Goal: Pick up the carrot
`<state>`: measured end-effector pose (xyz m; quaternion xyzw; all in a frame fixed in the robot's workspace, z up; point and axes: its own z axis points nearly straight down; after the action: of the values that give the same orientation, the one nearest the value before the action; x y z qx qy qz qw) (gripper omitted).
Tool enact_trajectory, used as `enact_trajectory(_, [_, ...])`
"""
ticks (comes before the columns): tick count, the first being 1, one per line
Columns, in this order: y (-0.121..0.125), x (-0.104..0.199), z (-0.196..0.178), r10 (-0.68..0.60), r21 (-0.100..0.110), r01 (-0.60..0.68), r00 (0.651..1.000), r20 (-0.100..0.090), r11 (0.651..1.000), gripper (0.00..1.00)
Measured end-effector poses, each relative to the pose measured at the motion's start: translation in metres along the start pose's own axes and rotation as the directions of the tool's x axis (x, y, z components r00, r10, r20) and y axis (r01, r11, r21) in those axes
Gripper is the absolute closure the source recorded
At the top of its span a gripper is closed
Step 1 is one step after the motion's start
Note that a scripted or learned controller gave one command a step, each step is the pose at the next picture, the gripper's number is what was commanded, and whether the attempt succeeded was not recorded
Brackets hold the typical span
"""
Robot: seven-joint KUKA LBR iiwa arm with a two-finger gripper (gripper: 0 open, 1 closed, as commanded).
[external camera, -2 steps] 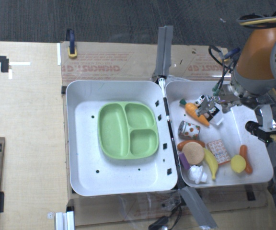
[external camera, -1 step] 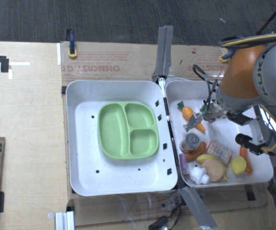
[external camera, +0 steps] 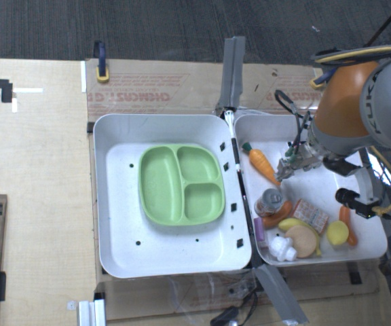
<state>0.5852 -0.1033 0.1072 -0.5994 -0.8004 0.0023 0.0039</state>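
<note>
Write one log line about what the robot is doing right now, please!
task: pick up carrot | gripper: in right bin, beside carrot | carrot: lying in bin, not held | green plate: in left bin

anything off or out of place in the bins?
Nothing stands out. The green divided plate sits flat in the left bin, slightly rotated. The carrot lies loose in the right bin, apart from the toy food pile, with the tool beside it.

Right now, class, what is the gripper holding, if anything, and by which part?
Nothing visibly: the gripper sits beside the carrot near its tip end, with no object seen between its fingers.
</note>
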Motion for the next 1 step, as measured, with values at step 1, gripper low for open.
enact_trajectory(1, [0.0142, 0.0408, -0.0809, 0.395, -0.003, -0.395, 0.919, 0.002, 0.919, 1.0])
